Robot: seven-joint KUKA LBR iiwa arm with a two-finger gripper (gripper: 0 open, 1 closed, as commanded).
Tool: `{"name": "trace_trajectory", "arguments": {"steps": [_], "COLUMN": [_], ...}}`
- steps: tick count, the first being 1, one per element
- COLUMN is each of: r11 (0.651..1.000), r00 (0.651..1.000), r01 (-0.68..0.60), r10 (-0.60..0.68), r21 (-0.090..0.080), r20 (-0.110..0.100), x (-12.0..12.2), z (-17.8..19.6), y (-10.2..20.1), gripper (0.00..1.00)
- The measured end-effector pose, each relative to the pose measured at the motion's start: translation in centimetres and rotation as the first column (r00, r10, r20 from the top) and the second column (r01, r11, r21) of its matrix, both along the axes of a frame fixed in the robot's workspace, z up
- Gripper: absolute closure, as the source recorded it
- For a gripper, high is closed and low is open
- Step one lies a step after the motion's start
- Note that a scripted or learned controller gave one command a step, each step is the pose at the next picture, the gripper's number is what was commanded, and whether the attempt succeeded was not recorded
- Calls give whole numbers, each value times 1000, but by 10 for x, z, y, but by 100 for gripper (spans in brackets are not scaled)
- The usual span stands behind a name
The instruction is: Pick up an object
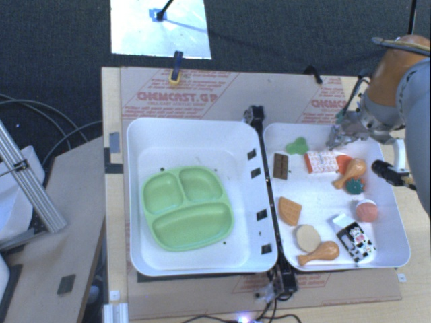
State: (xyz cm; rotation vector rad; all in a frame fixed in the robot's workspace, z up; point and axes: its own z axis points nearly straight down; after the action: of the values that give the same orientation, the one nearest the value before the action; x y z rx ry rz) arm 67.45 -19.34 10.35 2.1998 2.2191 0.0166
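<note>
My gripper (pixel 335 140) hangs low over the far right part of the right bin (pixel 397 247), just above and behind a red and white packet (pixel 322 161). Nothing visible is held in it. Close by lie a green leafy toy (pixel 296 145), a brown chocolate bar (pixel 281 166), an orange drumstick-shaped toy (pixel 350 171) and a teal ball (pixel 355 186). Nearer the front are a pink peach (pixel 367 210), an orange cracker (pixel 290 210), a round tan cookie (pixel 308 237), a tan drumstick (pixel 324 252) and a cow-patterned carton (pixel 354 238).
The left bin (pixel 145 136) holds a green divided plate (pixel 187 206). A black divider with clips (pixel 264 180) runs between the bins. The arm's grey and orange body (pixel 397 79) stands over the right bin's far right corner.
</note>
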Motion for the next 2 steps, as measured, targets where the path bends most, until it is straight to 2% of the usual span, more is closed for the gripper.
{"name": "trace_trajectory", "arguments": {"steps": [1, 2], "r11": [1000, 1000], "r00": [1000, 1000], "r01": [-1, 8], "r10": [1, -8], "r21": [-3, -2], "r20": [0, 6], "x": [-13, -57], "z": [-11, -10], "y": [82, 102], "gripper": [100, 100]}}
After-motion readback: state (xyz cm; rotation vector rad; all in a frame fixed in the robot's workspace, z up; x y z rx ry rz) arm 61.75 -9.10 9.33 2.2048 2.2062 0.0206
